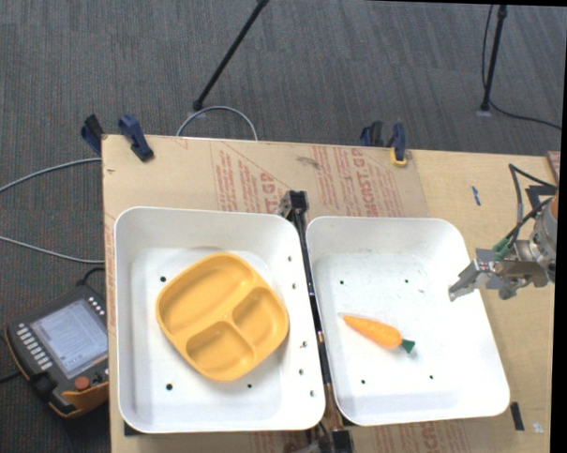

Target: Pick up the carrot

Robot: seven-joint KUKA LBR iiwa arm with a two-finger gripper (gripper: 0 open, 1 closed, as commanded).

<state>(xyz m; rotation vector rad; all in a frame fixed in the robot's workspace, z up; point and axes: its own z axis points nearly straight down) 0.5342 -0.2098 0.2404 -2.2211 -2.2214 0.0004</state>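
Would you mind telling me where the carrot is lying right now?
The carrot lies in the right-hand bin, slightly below its middle, green tip pointing right. The gripper is up and to its right, near the bin's right rim.

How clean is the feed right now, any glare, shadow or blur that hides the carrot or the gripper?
Camera view: light is even and soft, with no hard glare on the white bins; the carrot in the right bin is sharp, casting only a faint shadow; the gripper at the bin's right rim is small and slightly soft, its fingers hard to resolve; the yellow plate shows mild sheen.
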